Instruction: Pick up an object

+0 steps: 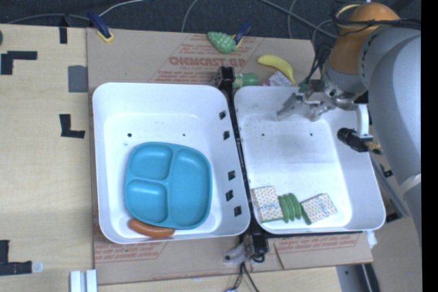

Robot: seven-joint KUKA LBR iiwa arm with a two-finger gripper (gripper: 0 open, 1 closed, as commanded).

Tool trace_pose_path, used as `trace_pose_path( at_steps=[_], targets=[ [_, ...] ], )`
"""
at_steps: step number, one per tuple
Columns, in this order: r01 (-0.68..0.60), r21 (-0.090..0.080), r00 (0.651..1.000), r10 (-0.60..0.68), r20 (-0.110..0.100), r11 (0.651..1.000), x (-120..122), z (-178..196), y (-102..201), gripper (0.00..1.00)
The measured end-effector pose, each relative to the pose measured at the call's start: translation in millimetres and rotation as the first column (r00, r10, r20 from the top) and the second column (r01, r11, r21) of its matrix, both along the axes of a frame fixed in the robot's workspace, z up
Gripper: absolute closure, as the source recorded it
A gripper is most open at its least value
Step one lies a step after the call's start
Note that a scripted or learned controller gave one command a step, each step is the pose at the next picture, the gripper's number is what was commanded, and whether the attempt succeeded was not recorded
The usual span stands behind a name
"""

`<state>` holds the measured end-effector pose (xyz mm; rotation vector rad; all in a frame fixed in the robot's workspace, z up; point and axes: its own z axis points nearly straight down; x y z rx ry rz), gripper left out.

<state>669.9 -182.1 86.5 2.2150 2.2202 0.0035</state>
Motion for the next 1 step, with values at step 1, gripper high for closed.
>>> trace_pose_path(
  at_steps=[1],
  targets=[
    [0.001,0.000,1.000,-0.001,-0.001,1.000,-41.3,0.9,-41.4,0.00]
  ],
)
